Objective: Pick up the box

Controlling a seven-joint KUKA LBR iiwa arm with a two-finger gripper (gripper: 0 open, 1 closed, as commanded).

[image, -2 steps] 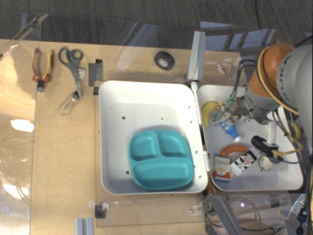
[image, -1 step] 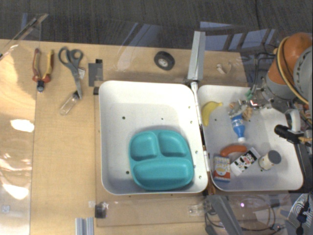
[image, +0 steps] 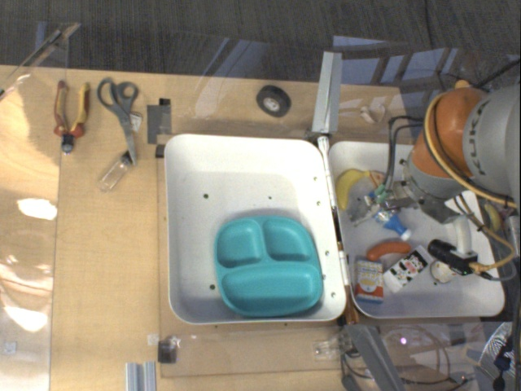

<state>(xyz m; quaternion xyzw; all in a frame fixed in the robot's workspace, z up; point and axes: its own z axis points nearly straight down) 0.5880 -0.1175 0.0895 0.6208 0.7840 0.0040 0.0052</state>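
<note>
Gripper (image: 383,206) position was low in the right bin (image: 488,304), but its state could not be told. The box (image: 369,279) lay flat below it, toward the bin's near left corner, apart. A descent centred over the box was judged necessary, clear of the bin wall.
</note>
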